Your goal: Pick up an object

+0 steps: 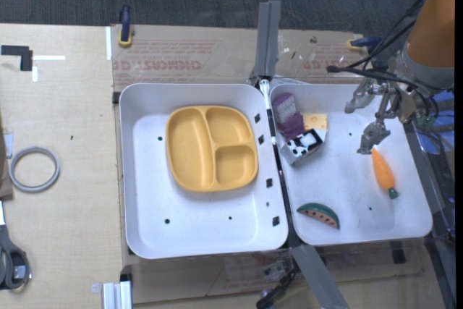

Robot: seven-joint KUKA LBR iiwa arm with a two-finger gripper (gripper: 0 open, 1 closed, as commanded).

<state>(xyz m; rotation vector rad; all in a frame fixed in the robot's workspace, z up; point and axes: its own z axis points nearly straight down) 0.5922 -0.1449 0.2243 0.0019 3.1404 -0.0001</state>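
Seen from the camera above the bench, the right bin [354, 224] serves as the landmark. The gripper [374, 135] hangs over its upper right part, its metal fingers pointing down toward the floor of the bin; whether the jaws are apart or together cannot be made out from this angle, and nothing shows between them. Just below the fingertips, on the bin floor, lies a toy carrot [383, 171], its orange body slanting down to a green stem end. Near the bin's front wall lies a watermelon slice [320, 215], well apart from the carrot. Against the bin's left wall sits a cluster: a purple packet [287, 113] leaning upright, a black-and-white patterned block [304, 144] just below it, and a yellow block [315, 121] touching both.

Beside the right bin, to its left, the left bin [145, 221] holds a yellow divided plate [211, 148] with three compartments. Farther left on the wooden bench [58, 228] lie a grey ring of tape [32, 168] and scissors [13, 265].
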